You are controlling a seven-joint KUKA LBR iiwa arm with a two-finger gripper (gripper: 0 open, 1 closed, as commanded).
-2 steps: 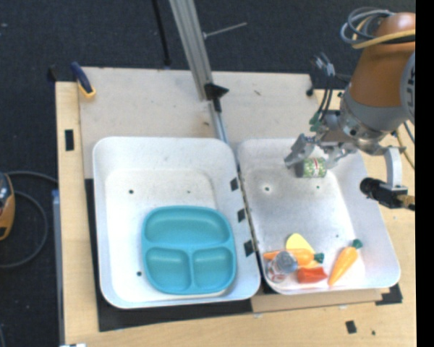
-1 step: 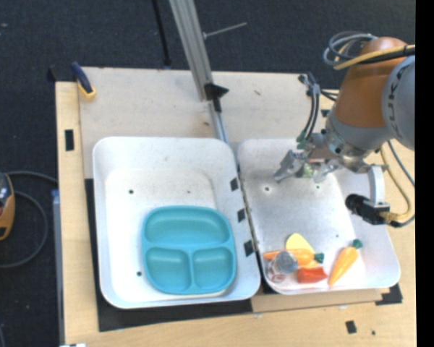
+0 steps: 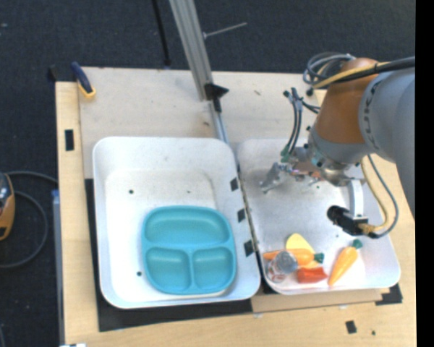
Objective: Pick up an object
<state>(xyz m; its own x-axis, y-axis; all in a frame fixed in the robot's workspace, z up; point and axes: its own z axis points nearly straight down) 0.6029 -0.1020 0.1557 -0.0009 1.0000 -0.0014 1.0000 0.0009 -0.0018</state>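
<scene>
Several small toys lie in the near corner of the right bin (image 3: 380, 262): a yellow piece (image 3: 299, 246), an orange carrot (image 3: 343, 264), a red piece (image 3: 312, 273) and a greyish round item (image 3: 281, 266). My gripper (image 3: 273, 178) hangs over the bin's far left part, close to the divider and well apart from the toys. The grey arm with its orange band (image 3: 347, 114) reaches in from the right. I see nothing held at the gripper.
The left bin (image 3: 159, 157) holds a blue divided plate (image 3: 189, 249) at its near side. A metal post (image 3: 195, 42) rises behind the bins. A black fitting with cable (image 3: 345, 219) hangs from the wrist over the right bin.
</scene>
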